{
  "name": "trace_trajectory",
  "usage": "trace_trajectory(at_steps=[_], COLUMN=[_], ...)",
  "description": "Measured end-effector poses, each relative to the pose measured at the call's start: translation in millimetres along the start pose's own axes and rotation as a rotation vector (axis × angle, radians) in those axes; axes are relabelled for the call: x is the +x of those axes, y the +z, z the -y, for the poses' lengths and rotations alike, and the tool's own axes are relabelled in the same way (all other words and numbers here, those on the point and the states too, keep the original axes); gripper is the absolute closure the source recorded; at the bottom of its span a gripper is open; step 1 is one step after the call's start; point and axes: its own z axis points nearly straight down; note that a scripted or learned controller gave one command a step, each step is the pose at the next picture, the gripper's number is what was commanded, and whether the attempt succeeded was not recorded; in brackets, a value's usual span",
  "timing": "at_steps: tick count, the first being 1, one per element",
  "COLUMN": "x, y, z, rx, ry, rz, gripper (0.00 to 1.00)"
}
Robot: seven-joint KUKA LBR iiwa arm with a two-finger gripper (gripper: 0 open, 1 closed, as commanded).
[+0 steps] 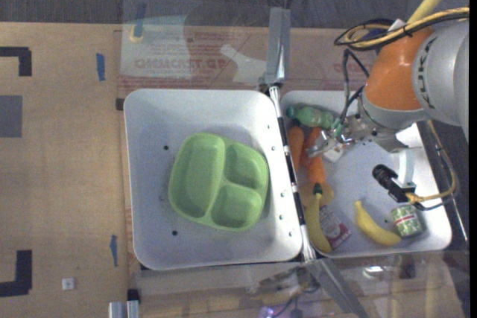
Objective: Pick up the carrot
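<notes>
Where arm [417, 78] bends from right, pincer [322, 147] low above carrot [316, 164]

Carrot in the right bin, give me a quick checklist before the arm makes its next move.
1. Long orange carrot in view in the right white bin: ok.
2. Two-finger gripper near the carrot: ok, just above its upper part.
3. Carrot between the fingers: cannot tell.
4. Carrot free of neighbours: not ok, a second orange carrot lies alongside and a yellow banana sits at its lower end.
5. Green divided plate out of the way: ok, in the left bin.
</notes>
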Motion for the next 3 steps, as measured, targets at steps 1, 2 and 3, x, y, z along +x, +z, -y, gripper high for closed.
trace_trajectory(at_steps=[1,2,3], x=[14.8,11.5,9.7], y=[7.5,-3.1,-12.8], z=[42.8,42.3,42.1], rx=[0.014,0.01,0.008], ry=[0.175,0.18,0.184], rz=[-0.01,-0.007,-0.007], gripper=[0.0,1.0,1.0])
